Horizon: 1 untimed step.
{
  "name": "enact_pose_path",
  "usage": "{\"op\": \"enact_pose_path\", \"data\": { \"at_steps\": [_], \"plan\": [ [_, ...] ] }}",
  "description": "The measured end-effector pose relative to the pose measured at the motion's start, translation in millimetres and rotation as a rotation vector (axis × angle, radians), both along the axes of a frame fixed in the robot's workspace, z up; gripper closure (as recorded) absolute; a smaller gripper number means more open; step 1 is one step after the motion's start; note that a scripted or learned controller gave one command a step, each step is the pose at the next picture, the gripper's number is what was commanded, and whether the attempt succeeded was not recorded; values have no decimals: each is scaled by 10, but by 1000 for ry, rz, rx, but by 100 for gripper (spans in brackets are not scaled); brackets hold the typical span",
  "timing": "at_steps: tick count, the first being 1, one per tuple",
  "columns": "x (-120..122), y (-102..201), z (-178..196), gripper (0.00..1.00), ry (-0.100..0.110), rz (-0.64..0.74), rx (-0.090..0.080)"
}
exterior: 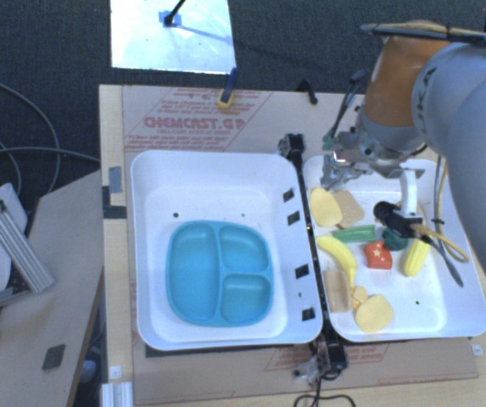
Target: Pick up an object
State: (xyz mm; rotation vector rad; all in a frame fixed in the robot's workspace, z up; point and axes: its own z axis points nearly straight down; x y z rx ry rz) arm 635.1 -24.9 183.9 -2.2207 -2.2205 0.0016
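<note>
The pincer (334, 175) hangs over the right bin's (463, 312) crowded far-left corner, its state impossible to tell; the left bin (153, 312) holds a blue tray (220, 273).

Only legible text: red "CHEMCAST GP" printed on the brown protective sheet (193, 123), upper centre of the frame above the left bin. Smaller red print near it too blurred to read.

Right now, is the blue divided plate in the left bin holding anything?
Empty. The blue divided plate lies flat in the left bin, all three compartments showing bare blue. The toy food sits in the right bin.
</note>
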Motion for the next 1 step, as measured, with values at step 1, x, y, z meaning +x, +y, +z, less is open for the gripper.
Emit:
{"op": "enact_pose_path", "data": {
  "at_steps": [1],
  "plan": [
    [-731,130,-6,100,3,0,1]
  ]
}}
